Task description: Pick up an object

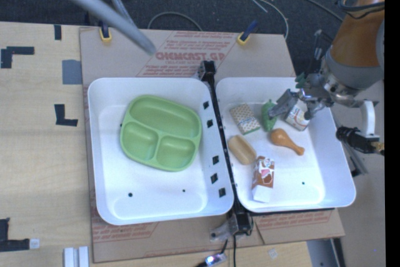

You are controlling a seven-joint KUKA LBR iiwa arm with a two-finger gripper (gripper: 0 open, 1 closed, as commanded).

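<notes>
The gripper (289,104) hangs low over the far part of the right bin (331,191), its dark fingers pointing left from the wrist; how far they are parted cannot be read at this resolution, and nothing is visibly between them. Three candidate objects sit close to it. A small green object (268,114) lies just left of the fingertips, touching or nearly touching them. A small white container with a red mark (299,118) sits directly beneath the gripper body. An orange drumstick-shaped toy (286,141) lies just nearer than the fingertips, long axis running from far-left to near-right. The patterned packet (244,118), tan bread roll (241,149) and brown-and-white carton (264,177) lie further left and nearer. The green divided plate (162,132) occupies the left bin (106,197), well apart. The green object appears the likeliest target, requiring little travel leftward.
</notes>
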